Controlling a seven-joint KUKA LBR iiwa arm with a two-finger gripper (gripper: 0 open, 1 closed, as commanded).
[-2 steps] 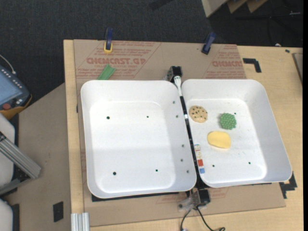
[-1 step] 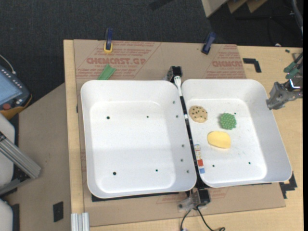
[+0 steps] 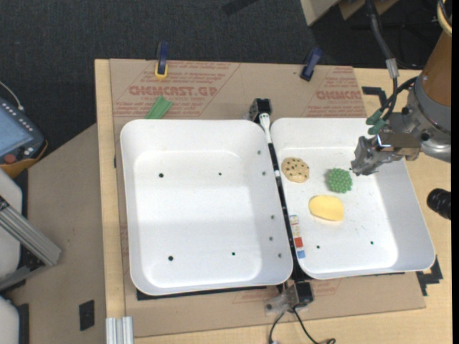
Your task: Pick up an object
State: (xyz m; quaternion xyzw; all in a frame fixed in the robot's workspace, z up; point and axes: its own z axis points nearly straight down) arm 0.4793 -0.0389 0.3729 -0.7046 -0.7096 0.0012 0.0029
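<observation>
Tool [image 3: 361, 165] poised over the right bin [image 3: 401, 256].
Its finger state cannot be told; a green ball [image 3: 340, 180] is seen just beside it.

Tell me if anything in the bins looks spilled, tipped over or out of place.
Nothing stands out. The cookie, green ball and yellow piece lie apart in the right bin, with the gripper beside the ball.

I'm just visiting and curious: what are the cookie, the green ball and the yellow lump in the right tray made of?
The cookie looks like matte molded plastic or rubber: flat tan with dark specks. The green ball seems soft rubber or foam, given its bumpy, dull surface. The yellow lump looks like smooth, slightly glossy plastic. All are probably toys; the picture can't confirm it.
</observation>
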